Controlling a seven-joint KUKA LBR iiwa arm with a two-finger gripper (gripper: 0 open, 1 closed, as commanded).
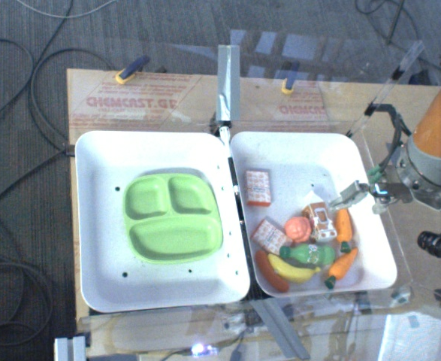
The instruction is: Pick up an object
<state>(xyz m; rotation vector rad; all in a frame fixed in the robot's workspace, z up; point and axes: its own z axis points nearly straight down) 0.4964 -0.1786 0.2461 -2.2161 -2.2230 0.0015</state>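
Above the right bin [310, 145], the fingers [353, 194] hover beside a carrot [344, 224].

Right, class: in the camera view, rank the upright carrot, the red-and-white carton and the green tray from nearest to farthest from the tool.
1. Upright carrot, just below-left of the tool, in the right bin.
2. Red-and-white carton, near the right bin's left wall.
3. Green tray, in the left bin, farthest.

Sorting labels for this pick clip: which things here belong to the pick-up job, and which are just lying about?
Job:
gripper
right bin
banana
carrots
tomato
red-white packet

Lying about:
green tray
left bin
yellow clamps
floor cables
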